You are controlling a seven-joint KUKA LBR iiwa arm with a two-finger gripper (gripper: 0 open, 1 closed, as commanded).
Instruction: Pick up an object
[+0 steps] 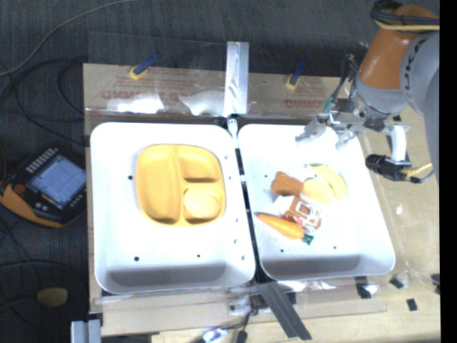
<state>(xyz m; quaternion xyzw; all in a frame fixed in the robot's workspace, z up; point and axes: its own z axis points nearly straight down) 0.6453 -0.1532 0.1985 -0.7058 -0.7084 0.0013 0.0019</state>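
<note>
Two shallow white bins are sitting side by side on the counter (pixel 100 77), and the arm is reaching in from the right with its claw (pixel 327 128) hanging over the far edge of the right bin (pixel 357 252), its two fingers spread apart and gripping nothing. The things to pick are lying clustered in that bin's middle, probably because they were tipped in loose: one carrot (pixel 280 225), one brown toy (pixel 286 184), one pale yellow round piece (pixel 325 186) and one small printed packet (pixel 305 215), all touching or nearly so. The left bin (pixel 114 263) is holding one yellow divided tray (pixel 178 184), lying flat, which looks too broad for an easy grip
</note>
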